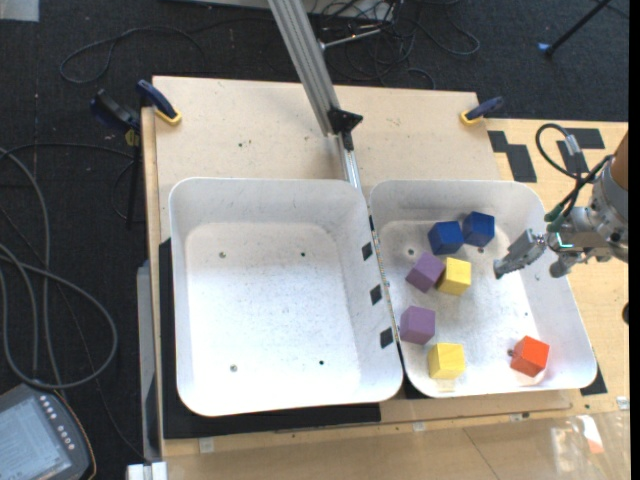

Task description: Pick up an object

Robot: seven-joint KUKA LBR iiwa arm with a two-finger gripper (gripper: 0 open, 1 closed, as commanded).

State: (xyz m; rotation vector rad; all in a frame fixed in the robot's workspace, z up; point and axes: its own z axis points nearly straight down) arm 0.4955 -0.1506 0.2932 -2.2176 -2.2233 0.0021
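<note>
Seven small cubes lie in the right bin (560, 298), none of them between the gripper's fingers.

Two blue cubes (462, 232), two purple cubes (422, 298), two yellow cubes (452, 318) and an orange cube (530, 355) sit loose; the gripper (540, 256) hangs over the bin's right side, fingers spread, the left bin (190, 208) beside it.

— What can't you make out?
— The arm (622, 183) is cut off by the right edge. The gripper (538, 252) looks blurred; I can't tell how it stands.
— Anything else?
— The pendant (35, 440) at the lower left corner is cropped, and the right bin (560, 298) possibly hides its rim beneath the wrist.
</note>
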